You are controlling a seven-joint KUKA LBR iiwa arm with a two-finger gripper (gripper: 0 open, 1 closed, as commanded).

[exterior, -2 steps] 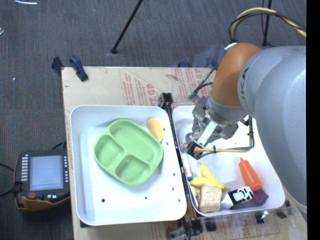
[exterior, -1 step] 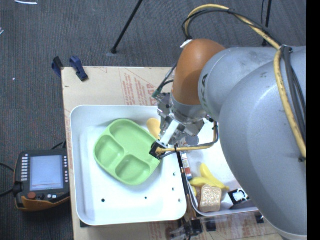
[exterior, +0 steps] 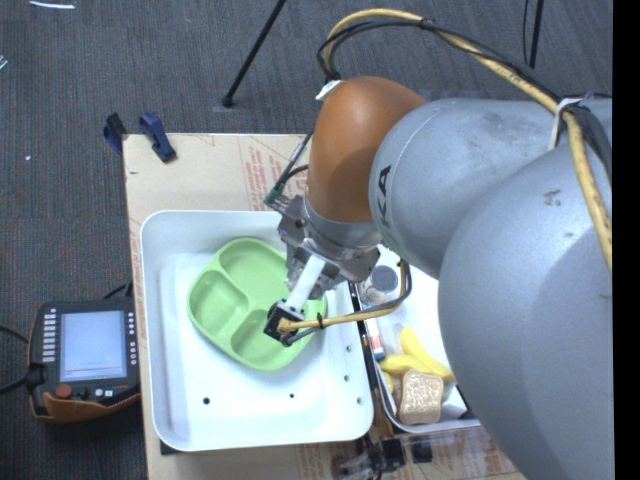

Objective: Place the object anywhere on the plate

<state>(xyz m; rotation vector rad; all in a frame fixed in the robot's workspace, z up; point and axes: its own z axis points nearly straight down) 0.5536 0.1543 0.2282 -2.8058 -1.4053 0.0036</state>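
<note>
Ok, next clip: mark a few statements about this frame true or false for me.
1. The green plate lies in the left bin. True.
2. The plate is split into compartments. True.
3. The banana lies on the plate. False: it lies in the right bin, beside a tan block.
4. The arm is parked clear of both bins. False: its wrist hangs over the plate's right side.
5. A screened pendant sits left of the bench. True.

- The plate (exterior: 215, 298) is light green.
- The bin (exterior: 170, 398) is white.
- The arm (exterior: 480, 228) is grey with an orange band (exterior: 350, 148).
- The bench (exterior: 200, 173) is light brown.
- The banana shape (exterior: 410, 346) is yellow.
- The bumpy block (exterior: 420, 396) is tan.
</note>
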